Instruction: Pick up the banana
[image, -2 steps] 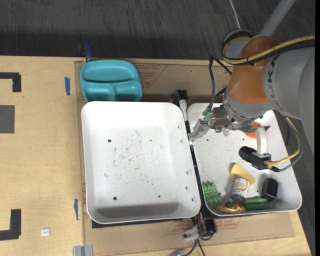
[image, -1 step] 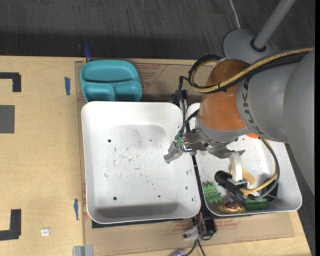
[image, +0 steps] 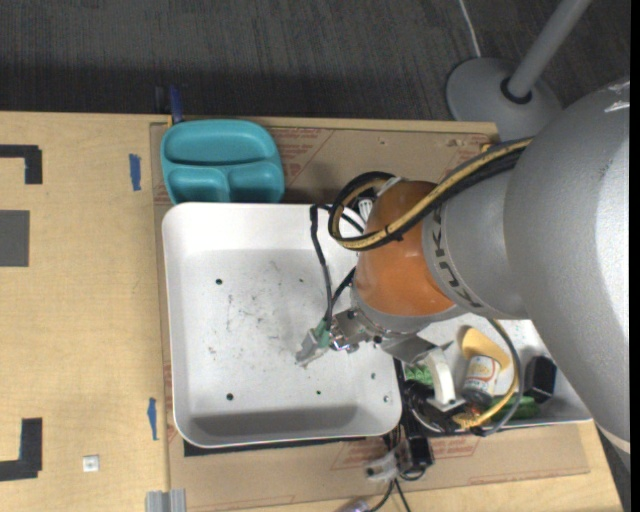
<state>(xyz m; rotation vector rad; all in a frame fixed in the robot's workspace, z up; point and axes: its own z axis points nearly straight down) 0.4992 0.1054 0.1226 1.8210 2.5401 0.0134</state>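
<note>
1. My gripper (image: 312, 347) hangs low over the left bin (image: 190, 300), near the middle of its floor and toward its right half. The tip is small and partly shadowed by my own wrist, so I cannot tell whether it is wide or narrow.
2. The banana (image: 478, 344), as best I can judge, is the yellow curved shape in the right bin (image: 560, 408), tucked under my orange band (image: 400, 260) and forearm. Much of it is hidden, so this identification is tentative.
3. Key relation: the banana lies to the camera's right of the gripper, across the wall shared by the two bins. The two are well apart and in different bins.
4. Long axis: the visible yellow arc seems to run from far to near in the view, bowing around a small can (image: 481, 373). I cannot fix it more exactly.
5. Neighbours in the right bin are a green item (image: 441, 379) and a black item (image: 541, 376), both close to the banana.
6. Judgement: the pick has not begun. The next move calls for lifting clear, crossing right over the wall, then descending across the short width of the banana.
7. Risk: crowding by the can may block a clean closing.
</note>
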